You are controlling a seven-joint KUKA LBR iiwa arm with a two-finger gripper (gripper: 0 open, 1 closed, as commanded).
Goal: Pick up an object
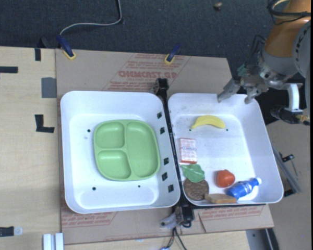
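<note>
While above bin rim (240, 94), open claw (235, 95)

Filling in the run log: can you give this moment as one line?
hand: open, above right bin's far rim, holding nothing | right bin: banana, tomato, bottle untouched | left bin: green plate

The cardboard sheet (141, 74) under the two bins bears red print reading roughly "CHEMCAST GP", upside down to the camera. The small red-and-white packet (187, 150) carries print too small to read.
</note>
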